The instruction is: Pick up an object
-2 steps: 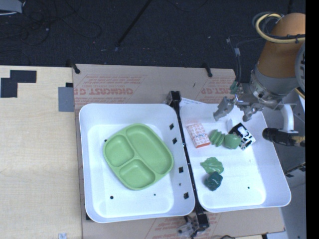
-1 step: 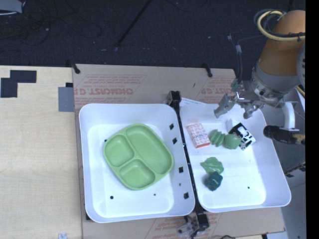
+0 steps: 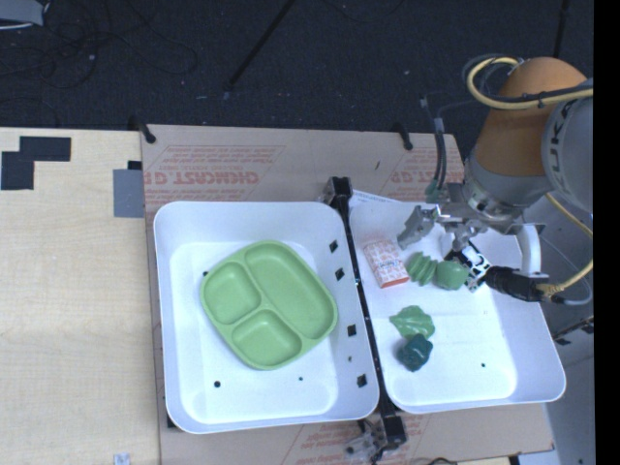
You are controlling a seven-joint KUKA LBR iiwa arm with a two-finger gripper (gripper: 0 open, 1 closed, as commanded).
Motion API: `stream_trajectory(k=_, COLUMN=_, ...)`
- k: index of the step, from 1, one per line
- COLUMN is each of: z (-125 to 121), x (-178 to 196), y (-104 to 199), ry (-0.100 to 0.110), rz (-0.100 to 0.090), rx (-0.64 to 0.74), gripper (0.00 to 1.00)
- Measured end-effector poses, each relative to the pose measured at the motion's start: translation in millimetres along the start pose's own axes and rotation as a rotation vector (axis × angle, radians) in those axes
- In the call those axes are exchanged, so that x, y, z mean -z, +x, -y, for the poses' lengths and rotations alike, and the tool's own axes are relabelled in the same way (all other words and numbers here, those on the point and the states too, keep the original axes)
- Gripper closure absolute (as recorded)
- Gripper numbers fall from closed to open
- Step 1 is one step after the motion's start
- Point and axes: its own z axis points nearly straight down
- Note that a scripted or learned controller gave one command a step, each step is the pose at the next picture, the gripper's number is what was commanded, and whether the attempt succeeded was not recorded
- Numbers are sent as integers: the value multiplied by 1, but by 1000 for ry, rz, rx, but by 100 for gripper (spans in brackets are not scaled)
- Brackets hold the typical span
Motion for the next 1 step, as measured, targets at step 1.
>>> stream_trajectory(k=1, z=-5, x=-44, y=4, ry=-1, rz=0, rx=0, gripper=0)
